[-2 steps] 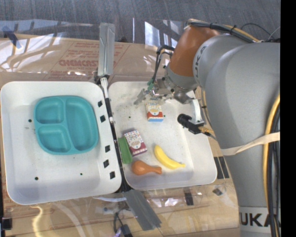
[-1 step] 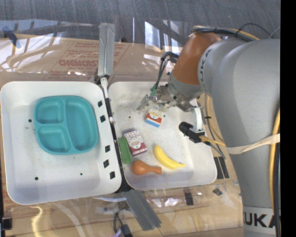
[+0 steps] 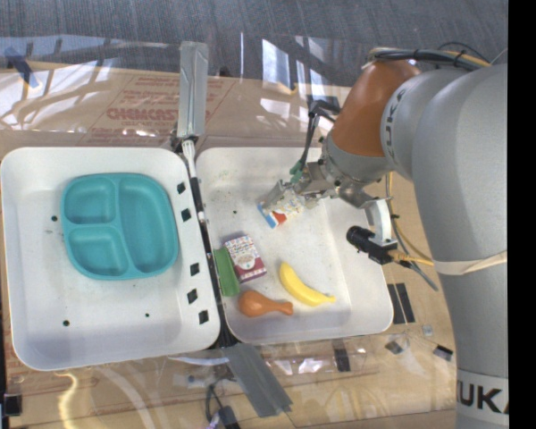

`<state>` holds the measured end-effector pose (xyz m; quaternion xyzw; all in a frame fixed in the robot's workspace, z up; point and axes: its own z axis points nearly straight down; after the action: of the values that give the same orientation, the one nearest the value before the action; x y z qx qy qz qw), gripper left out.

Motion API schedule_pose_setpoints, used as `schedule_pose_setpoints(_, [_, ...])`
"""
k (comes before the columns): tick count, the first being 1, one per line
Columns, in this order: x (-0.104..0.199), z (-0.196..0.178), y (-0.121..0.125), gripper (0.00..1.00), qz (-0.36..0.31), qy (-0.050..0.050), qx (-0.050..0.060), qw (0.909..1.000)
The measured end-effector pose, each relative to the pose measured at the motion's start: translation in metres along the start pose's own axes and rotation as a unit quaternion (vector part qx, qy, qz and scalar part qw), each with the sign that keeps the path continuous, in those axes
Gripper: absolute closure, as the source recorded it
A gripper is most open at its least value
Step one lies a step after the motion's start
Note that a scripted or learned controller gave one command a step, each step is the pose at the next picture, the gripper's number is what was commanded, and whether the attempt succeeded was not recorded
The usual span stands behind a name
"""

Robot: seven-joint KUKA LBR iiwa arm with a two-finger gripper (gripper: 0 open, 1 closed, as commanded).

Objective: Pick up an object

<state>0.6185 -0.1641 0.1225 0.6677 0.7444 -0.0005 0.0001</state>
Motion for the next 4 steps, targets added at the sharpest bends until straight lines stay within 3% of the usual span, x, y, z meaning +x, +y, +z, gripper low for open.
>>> schedule_pose_setpoints(1, [0.015, 0.021, -0.007, 0.00, -0.024, -0.004, -0.007, 0.9997])
schedule_pose_setpoints(2, [0.032, -0.025, -0.080, 0.00, 0.052, 0.001, 0.002, 0.9986])
schedule_pose_setpoints(3, [0.026, 0.031, -0.118, 0.00, 0.046, 0.001, 0.001, 0.9990])
schedule_pose_setpoints(4, [0.025, 0.021, -0.118, 1.00, 0.043, 0.000, 0.001, 0.9991])
